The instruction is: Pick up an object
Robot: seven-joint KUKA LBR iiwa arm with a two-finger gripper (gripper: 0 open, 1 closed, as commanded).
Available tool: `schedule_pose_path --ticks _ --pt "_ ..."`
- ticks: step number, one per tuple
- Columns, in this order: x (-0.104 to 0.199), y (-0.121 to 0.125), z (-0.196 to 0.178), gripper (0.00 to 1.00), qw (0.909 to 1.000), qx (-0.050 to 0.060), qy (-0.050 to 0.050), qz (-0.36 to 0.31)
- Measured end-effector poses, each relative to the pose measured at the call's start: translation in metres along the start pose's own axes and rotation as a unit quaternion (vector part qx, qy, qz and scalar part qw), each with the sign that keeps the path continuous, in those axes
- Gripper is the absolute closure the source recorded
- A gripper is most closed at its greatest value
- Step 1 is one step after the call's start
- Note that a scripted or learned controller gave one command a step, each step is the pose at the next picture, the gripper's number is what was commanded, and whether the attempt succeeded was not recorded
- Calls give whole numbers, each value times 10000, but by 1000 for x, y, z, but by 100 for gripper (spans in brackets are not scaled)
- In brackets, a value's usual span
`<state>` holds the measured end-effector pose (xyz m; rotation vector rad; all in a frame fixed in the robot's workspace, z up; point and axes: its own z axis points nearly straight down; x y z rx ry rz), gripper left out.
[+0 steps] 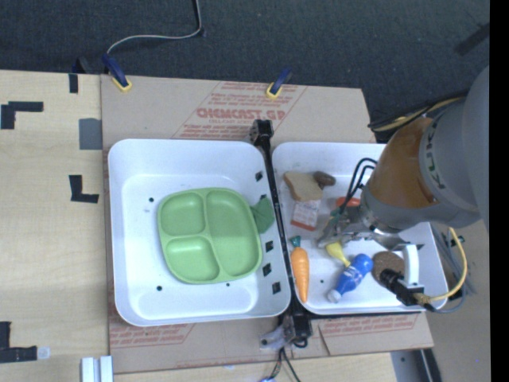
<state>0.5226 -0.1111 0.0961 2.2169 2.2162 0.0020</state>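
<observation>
Your arm [433,173]: grey, orange band, over right bin [362,153]. Gripper [338,231] low among clutter; grip state you cannot tell. Beside it: yellow piece [338,252], blue bottle [351,275], carrot [300,270]. Left bin [131,213]: green divided plate [209,235].

You see a light wooden bench [48,237] with a cardboard sheet [238,110] lying on it. Two white bins sit side by side on it: left bin [127,213], right bin [318,151].

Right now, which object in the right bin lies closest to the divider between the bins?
The carrot: orange, lying along the right bin's left wall, left of the blue bottle.
</observation>
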Motion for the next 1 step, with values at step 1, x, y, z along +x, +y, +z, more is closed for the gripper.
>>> schedule_pose_path --ticks 1 --pt "71 21 -88 100 10000 32 22 -11"
